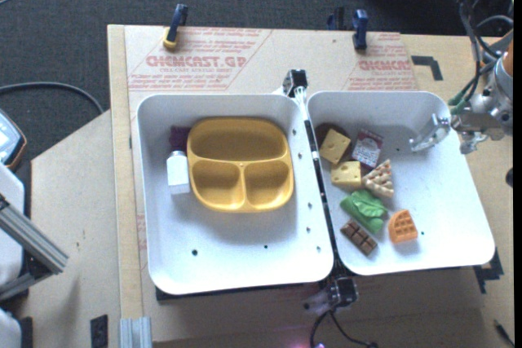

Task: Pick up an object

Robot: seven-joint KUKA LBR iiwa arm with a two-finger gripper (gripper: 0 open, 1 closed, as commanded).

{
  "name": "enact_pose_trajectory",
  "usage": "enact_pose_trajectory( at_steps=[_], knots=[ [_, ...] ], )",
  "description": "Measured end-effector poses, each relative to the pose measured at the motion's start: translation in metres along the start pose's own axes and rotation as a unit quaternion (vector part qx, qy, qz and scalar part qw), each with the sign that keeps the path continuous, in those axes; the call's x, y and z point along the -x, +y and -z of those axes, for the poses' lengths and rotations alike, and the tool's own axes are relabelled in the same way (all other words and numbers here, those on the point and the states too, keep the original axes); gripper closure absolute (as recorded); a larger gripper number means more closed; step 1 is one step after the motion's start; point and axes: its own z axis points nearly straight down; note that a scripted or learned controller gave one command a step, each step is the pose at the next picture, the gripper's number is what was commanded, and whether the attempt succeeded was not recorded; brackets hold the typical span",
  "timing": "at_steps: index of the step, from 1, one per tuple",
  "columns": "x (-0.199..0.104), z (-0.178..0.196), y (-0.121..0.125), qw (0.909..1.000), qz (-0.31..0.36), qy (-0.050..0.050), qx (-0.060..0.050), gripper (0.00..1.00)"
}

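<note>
My gripper (445,143) hangs over the upper right part of the right bin (457,208), open, with nothing between its fingers. The toy food lies to its left in that bin: two yellow cheese wedges (334,146) (347,174), a red and white packet (367,147), a tan waffle piece (380,178), a green leafy item (364,208), a brown chocolate bar (357,237) and an orange waffle (402,226). The gripper touches none of them; the packet is nearest, about a finger's length to the left.
The left bin (163,248) holds a yellow divided tray (240,163), a small white bottle (178,172) and a dark purple item (179,134) behind it. A ridge (314,175) separates the bins. Bare bin floor lies below the gripper.
</note>
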Motion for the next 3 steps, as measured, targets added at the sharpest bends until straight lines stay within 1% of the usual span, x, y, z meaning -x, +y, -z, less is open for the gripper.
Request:
enact_pose_trajectory(
  at_steps=[1,2,3],
  knots=[
    [0.0,0.006,0.002,1.0,0.001,-0.001,0.006,0.0],
    [-0.002,-0.058,0.004,1.0,0.001,0.0,0.001,0.0],
    [-0.012,-0.11,0.001,1.0,0.001,0.001,0.002,0.0]
  ],
)
